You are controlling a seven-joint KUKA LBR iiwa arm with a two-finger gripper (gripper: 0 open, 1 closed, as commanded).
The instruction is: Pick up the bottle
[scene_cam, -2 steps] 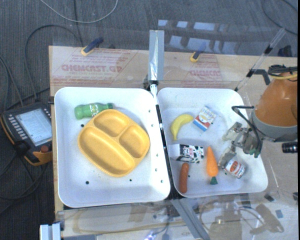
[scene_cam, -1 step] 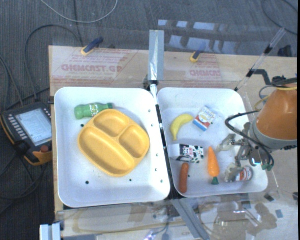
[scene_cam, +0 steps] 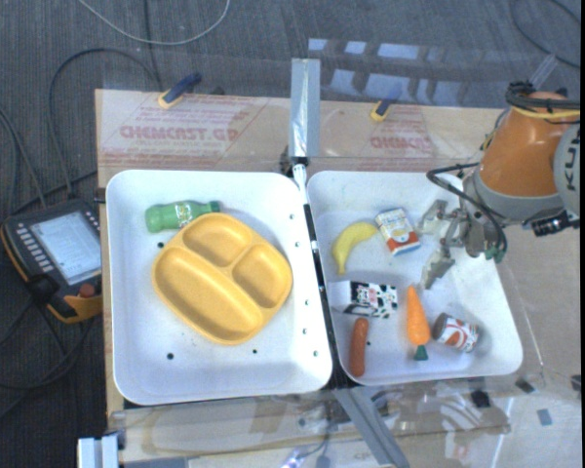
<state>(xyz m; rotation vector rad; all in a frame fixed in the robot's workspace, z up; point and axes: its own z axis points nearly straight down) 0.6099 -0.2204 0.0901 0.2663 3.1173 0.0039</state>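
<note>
The bench ran across the middle of the frame, and red print on its top board read "CHEMCAST", partly repeated and cut off further right. On it sat two white bins side by side, the left bin and the right bin, split by a grey bar. The arm came in from the upper right, orange band showing, with dark letters on its grey shell at the frame edge, too clipped to read. In the left bin, a big yellow tray with three compartments sat in the centre. The bottle, green with a pale label I couldn't read, lay on its side at the bin's upper left, touching the tray's top edge. Over the right bin hung the gripper, fingers spread and gripping nothing, well apart from the bottle. Below it in that bin: a banana, a small carton, a cow-patterned box, a carrot, a can and a sausage. At far left, a pendant lay on the floor.
</note>
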